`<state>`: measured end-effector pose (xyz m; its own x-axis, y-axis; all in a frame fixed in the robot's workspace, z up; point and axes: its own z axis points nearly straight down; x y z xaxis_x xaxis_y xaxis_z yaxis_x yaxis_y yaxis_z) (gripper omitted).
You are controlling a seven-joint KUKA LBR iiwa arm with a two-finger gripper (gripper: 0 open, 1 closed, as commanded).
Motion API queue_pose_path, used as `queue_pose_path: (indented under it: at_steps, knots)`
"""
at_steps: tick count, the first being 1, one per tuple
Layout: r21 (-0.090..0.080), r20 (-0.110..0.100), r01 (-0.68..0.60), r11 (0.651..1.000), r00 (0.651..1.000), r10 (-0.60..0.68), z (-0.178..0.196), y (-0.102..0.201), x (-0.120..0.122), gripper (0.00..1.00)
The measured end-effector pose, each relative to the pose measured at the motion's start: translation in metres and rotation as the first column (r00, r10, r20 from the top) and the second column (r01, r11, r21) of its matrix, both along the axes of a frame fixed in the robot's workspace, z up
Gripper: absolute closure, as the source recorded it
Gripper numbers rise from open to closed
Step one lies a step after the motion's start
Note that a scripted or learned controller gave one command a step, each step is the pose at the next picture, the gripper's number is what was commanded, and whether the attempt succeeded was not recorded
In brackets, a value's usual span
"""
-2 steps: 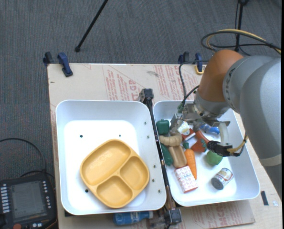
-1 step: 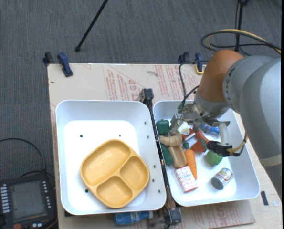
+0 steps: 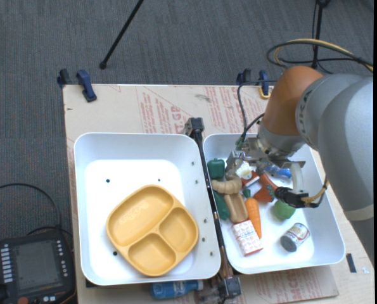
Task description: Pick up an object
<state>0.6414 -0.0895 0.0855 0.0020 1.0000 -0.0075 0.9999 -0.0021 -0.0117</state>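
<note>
1. The grey arm [image 3: 340, 125] reaches in from the right and bends down over the right bin [image 3: 324, 249], its orange band [image 3: 289, 100] sitting above the wrist.
2. The gripper [image 3: 246, 163] hangs low over the far left part of the right bin, right above a heap of small objects; whether it is spread or pressed together cannot be told, because the wrist and the clutter hide that part.
3. Nothing can be seen pinched in the gripper.
4. Just below the gripper lies a tan, bone-shaped piece [image 3: 227, 185], and a green block [image 3: 216, 168] sits beside it against the bin's left wall.
5. A brown bottle-shaped object [image 3: 237, 208] lies a little nearer the camera, next to a carrot [image 3: 255, 217] that points toward the near edge.
6. A small red and white carton [image 3: 246, 238] lies near the tip of the carrot, well clear of the gripper.
7. A small tin can [image 3: 294, 237] lies on its side in the near right part of the same bin, apart from the heap.
8. A green round object [image 3: 283, 209] sits under a black cable fitting [image 3: 293, 197] on the arm, to the right of the carrot.
9. The left bin [image 3: 96, 151] holds a yellow divided plate [image 3: 153, 230], lying flat and well apart from the gripper.
10. Both bins rest on a cardboard sheet [image 3: 144, 106] over the bench.
</note>
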Motion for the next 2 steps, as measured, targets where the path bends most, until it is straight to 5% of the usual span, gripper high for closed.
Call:
queue_pose_path:
  at_steps: [1,2]
  knots:
    - [0.007,-0.002,-0.002,1.0,1.0,0.002,0.007,0.004,0.001,1.0]
    - [0.009,0.007,-0.007,1.0,1.0,0.007,0.1,0.077,-0.052,1.0]
